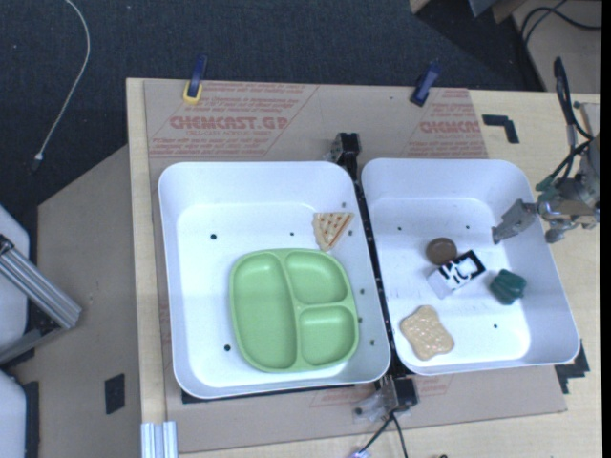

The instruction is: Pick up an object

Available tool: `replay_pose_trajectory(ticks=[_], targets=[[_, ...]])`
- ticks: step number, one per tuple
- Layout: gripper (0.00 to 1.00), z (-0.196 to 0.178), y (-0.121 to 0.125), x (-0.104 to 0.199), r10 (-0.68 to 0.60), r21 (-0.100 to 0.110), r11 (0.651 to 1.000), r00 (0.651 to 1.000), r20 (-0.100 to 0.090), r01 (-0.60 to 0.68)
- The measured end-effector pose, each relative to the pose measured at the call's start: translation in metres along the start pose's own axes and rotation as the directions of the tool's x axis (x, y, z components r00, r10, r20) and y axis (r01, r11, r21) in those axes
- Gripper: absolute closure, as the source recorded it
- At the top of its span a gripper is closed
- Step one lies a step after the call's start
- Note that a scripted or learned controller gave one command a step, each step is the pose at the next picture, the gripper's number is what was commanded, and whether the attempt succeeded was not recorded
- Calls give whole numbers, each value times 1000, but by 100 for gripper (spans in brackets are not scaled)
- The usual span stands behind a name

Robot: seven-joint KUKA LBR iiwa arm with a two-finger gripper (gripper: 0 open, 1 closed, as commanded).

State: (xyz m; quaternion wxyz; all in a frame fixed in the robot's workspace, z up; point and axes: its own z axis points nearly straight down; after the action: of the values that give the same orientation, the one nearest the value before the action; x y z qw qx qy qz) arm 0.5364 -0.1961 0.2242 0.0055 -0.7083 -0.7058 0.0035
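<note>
My gripper point(524, 237) hangs over the right bin's point(477, 181) far right side, open, with nothing between its fingers. Below and left of it lie a brown round disc point(441, 250), a white block with black marks point(456, 271) and a dark green object point(507, 285). A slice of toast point(426, 332) rests near that bin's front. In the left bin point(191, 256) there is a waffle wedge point(331, 227) beside a green divided plate point(292, 308).
The two bins stand side by side on a cardboard-covered bench point(153, 160). A black clamp point(346, 146) sits between them at the back. Blue clips point(426, 84) hold the cardboard's far edge. The arm point(582, 194) comes in from the right.
</note>
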Motion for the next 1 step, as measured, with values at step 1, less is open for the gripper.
replay_pose_trajectory(ticks=[1], targets=[[0, -7, 3, 1, -4, -13, 1000, 1000, 4, 4]])
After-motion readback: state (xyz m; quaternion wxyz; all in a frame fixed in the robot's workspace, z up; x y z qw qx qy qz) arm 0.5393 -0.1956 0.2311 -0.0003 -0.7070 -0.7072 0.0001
